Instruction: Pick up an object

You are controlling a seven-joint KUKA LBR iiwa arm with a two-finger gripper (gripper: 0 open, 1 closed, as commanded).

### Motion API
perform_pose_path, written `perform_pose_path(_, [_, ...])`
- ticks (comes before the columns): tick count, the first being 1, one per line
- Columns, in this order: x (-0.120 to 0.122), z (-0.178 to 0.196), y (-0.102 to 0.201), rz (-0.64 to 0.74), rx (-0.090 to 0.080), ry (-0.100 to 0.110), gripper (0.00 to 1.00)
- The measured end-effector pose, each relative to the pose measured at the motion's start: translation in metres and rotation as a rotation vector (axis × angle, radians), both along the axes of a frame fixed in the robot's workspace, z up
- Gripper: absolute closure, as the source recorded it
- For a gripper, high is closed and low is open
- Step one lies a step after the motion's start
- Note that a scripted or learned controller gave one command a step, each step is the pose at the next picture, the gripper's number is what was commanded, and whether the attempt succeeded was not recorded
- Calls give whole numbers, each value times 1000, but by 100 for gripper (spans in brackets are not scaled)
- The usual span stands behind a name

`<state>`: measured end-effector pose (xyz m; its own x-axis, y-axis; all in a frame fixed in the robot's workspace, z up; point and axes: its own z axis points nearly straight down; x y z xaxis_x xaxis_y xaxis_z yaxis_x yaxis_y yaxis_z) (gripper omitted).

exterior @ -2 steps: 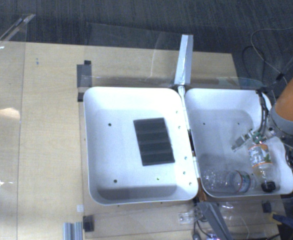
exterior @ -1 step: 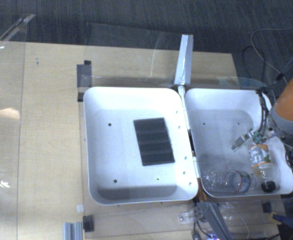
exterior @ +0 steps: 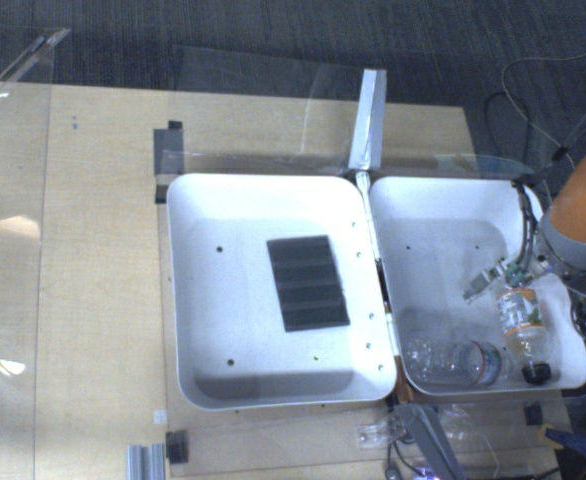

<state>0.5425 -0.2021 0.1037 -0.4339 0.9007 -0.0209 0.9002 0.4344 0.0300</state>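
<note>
A black ribbed rectangular pad (exterior: 308, 283) lies flat in the middle of the left bin (exterior: 203, 298). In the right bin (exterior: 423, 218), a clear plastic jar (exterior: 453, 361) lies on its side near the front wall. A small clear bottle (exterior: 521, 320) with an orange label and a black cap lies at the front right. My gripper (exterior: 488, 280) hangs low over the right bin, just up and left of the small bottle and close to its upper end. I see nothing held in it.
The arm's orange band (exterior: 585, 203) and grey wrist reach in over the right bin's right wall. A metal post (exterior: 368, 123) stands behind the seam between the bins. Cables run along the bench's right side.
</note>
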Motion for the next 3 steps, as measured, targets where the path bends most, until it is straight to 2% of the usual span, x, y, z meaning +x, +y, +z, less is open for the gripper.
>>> perform_pose_path(1, [0, 0, 0, 0, 0, 0, 0])
perform_pose_path(2, [-14, -7, 15, 183, -1, 24, 0])
perform_pose_path(3, [19, 18, -3, 175, 0, 29, 0])
